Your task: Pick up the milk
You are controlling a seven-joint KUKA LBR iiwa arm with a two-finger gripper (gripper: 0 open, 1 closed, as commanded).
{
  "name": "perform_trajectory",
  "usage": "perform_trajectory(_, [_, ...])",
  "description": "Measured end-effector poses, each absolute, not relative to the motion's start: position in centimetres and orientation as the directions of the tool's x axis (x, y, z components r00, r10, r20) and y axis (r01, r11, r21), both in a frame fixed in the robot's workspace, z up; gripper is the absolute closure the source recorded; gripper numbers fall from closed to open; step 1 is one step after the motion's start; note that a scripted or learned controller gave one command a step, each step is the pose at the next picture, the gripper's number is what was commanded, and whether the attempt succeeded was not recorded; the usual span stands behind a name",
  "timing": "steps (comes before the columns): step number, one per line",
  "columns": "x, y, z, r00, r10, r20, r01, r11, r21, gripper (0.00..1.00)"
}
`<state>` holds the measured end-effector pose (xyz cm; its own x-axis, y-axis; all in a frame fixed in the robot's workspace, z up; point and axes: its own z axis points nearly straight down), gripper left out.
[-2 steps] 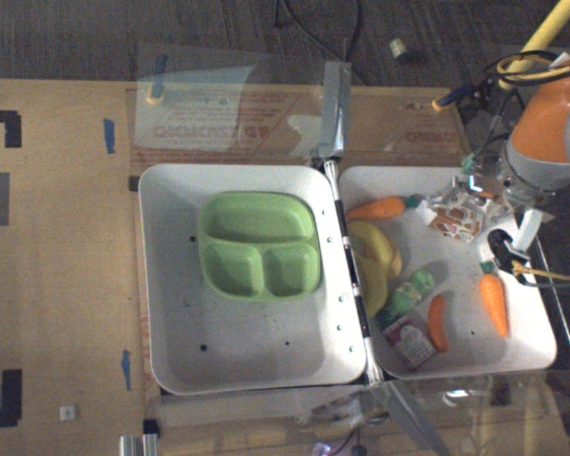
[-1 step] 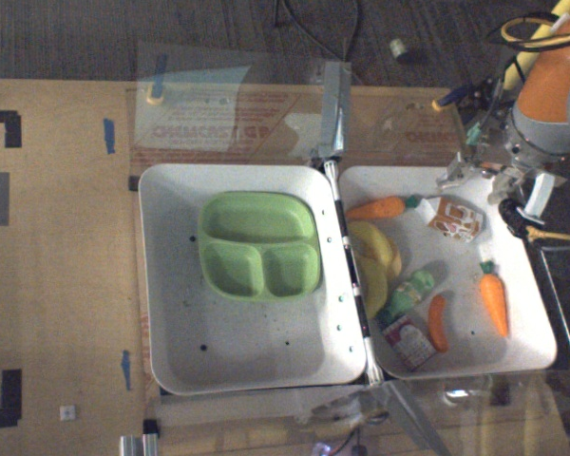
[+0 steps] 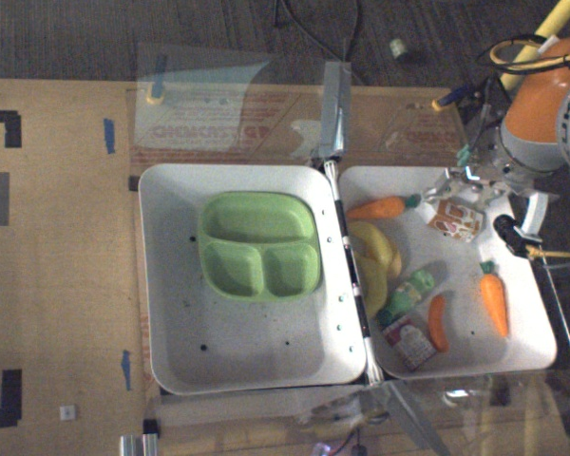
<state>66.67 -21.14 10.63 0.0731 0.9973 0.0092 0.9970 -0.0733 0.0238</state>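
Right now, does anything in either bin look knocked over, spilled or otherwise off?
No spill or damage. The green divided plate sits flat in the left bin. In the right bin, the toy foods lie loosely scattered; the green bottle lies on its side against the bananas.

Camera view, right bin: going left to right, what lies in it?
Bananas → green bottle → small orange carrot → patterned carton, with the claw above it → large carrot. The top carrot and the red carton overlap others in order, so both are omitted.
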Motion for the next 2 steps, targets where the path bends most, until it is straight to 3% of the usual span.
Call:
perform_trajectory(1, [66.9, -20.4, 10.6, 0.0, 1.0, -0.009, 1.0, 0.001, 0.026, 0.0])
perform_trajectory(2, [65.0, -17.1, 8.8, -0.076, 0.997, -0.001, 0.997, 0.076, 0.005, 0.0])
